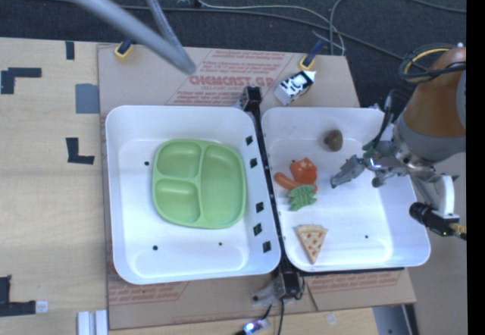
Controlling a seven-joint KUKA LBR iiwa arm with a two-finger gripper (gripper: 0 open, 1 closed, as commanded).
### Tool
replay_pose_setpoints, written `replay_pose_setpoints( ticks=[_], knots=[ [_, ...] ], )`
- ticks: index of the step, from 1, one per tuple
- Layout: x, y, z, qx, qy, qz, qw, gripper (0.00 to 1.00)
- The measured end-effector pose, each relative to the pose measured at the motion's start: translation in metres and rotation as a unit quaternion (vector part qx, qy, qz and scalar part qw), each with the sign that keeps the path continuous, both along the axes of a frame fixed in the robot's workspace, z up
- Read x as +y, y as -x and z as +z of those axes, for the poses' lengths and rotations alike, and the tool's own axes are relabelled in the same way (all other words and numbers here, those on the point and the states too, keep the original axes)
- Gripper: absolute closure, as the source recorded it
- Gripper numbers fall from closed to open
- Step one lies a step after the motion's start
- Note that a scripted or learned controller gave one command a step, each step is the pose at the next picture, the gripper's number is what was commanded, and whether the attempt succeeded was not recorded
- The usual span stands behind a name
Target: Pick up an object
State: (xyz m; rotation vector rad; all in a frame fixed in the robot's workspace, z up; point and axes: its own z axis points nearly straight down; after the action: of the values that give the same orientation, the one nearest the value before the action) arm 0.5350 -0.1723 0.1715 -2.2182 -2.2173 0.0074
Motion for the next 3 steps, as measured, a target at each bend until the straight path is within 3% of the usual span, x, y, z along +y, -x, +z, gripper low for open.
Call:
replay_pose_setpoints(
  ticks=[2, 3],
  knots=[
    [0.001, -0.003, -0.089, -0.003, 0.0014, 0.001, 1.0000, 0.00],
    [0.001, -0.004, -0.075, -0.005, 0.0020, 0.001, 1.0000, 1.00]
  ],
)
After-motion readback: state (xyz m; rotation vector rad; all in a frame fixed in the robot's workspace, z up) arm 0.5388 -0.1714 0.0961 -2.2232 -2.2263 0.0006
